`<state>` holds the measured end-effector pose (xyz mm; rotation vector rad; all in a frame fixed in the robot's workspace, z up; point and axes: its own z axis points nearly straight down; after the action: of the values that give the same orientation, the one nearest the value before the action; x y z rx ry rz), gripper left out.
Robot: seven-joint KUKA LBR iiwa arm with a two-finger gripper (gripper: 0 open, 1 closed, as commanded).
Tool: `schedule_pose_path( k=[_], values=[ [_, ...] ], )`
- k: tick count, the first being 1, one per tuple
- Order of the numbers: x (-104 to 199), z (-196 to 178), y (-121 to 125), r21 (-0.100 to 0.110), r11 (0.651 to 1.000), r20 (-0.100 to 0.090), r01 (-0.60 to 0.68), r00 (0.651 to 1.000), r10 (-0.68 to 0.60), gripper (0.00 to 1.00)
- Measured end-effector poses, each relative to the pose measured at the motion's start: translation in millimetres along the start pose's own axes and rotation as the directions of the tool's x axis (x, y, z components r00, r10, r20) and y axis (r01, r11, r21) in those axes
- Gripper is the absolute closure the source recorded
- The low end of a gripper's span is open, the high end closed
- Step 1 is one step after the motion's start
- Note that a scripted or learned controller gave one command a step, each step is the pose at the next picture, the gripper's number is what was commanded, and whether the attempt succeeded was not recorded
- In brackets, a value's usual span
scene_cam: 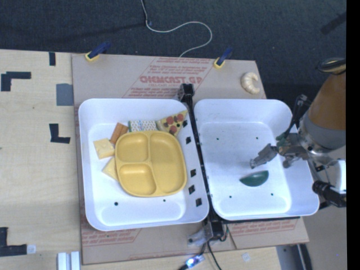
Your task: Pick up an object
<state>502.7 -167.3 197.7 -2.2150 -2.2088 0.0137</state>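
Note:
A small dark green object [254, 179] lies on the floor of the right bin [225, 122], toward its front. My gripper [271, 162] hangs over the right side of that bin, just above and to the right of the green object. Its fingers are spread, one [259, 158] reaching left and one [289, 162] to the right. Nothing sits between them, so the gripper is open. The grey arm with its orange band [329, 108] comes in over the bin's right wall.
The left bin [90, 151] holds a yellow divided plate [151, 163] with several small flat pieces along its left and back edges. A black divider [194, 151] separates the bins. A pale object [251, 82] rests on the cardboard behind the right bin.

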Motion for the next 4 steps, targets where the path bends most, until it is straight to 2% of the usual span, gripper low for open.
schedule_pose_path(
  k=[1,2,3,4],
  values=[
    [0,-7,3,-0.013,1.000,0.003,0.004,1.000,-0.004,0.00],
    [5,37,4,-0.009,1.000,0.002,0.004,1.000,-0.004,0.00],
    [11,94,10,-0.017,1.000,0.009,0.003,1.000,-0.003,0.00],
    [11,114,10,-0.014,1.000,0.004,0.004,1.000,-0.004,0.00]
  ],
)
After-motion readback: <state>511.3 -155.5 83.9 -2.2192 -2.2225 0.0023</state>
